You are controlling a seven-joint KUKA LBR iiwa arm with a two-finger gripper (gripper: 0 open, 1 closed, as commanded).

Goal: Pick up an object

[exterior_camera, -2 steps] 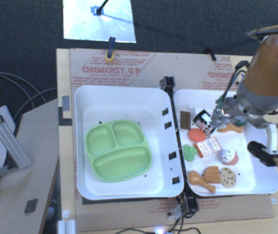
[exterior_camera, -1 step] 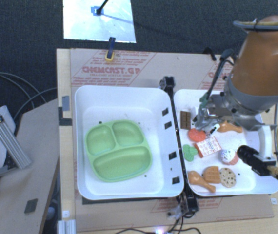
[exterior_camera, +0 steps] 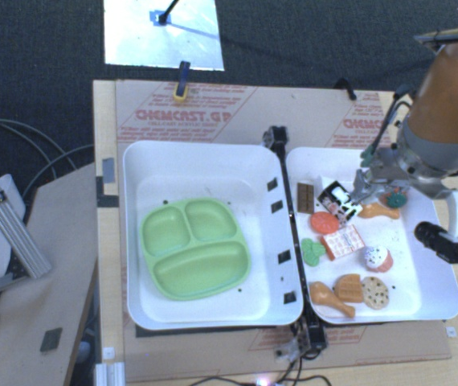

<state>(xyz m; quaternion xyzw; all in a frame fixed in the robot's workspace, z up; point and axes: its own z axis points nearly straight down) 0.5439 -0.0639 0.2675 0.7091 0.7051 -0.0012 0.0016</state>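
The right bin (exterior_camera: 438,296) holds several toy foods. Among them are a brown chocolate bar (exterior_camera: 305,197), a black-and-white item (exterior_camera: 336,200), a red tomato (exterior_camera: 324,222), a red-and-white box (exterior_camera: 344,241) and a green piece (exterior_camera: 313,252). Nearer the front lie a cupcake (exterior_camera: 376,257), toast (exterior_camera: 348,285), a cookie (exterior_camera: 375,293) and a drumstick (exterior_camera: 329,297). My gripper (exterior_camera: 364,185) hangs low over the bin's back half, just right of the black-and-white item. A second drumstick (exterior_camera: 382,211) lies right below it.
The left bin (exterior_camera: 157,163) holds a green divided tray (exterior_camera: 195,248). A black divider (exterior_camera: 288,215) runs between the bins. The arm's grey and orange body (exterior_camera: 446,111) covers the right bin's far right corner. A black fixture (exterior_camera: 442,244) sits at the right rim.
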